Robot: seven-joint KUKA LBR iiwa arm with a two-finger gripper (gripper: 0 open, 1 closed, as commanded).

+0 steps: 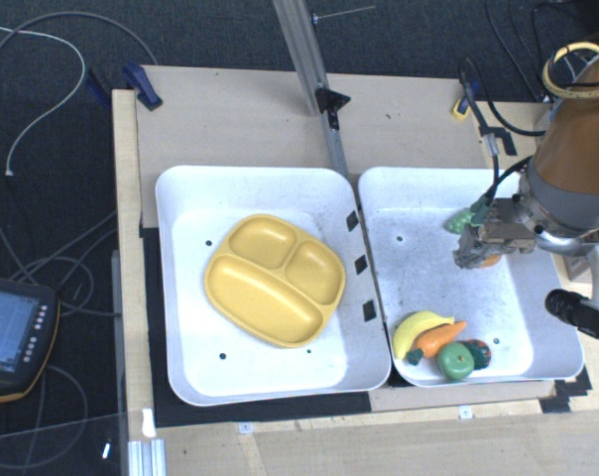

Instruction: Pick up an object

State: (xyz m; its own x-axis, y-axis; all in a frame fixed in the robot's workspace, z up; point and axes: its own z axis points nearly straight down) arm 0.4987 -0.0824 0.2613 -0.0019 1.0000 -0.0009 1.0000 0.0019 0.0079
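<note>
The end effector [475,249] hangs over the right bin's [419,206] middle, its grip state impossible to tell, while the banana [416,327], carrot [440,338] and apple [457,361] cluster at the near edge, so it should approach 1 item squarely from above.

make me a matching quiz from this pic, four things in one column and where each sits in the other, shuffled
Things:
1. yellow divided plate
2. banana
3. green apple
4. gripper

Places:
A. near edge of the right bin, beside the carrot, close to the right corner
B. over the upper middle of the right bin
C. middle of the left bin
D. near edge of the right bin, closest to the divider

Pairs: 1-C, 2-D, 3-A, 4-B
</note>
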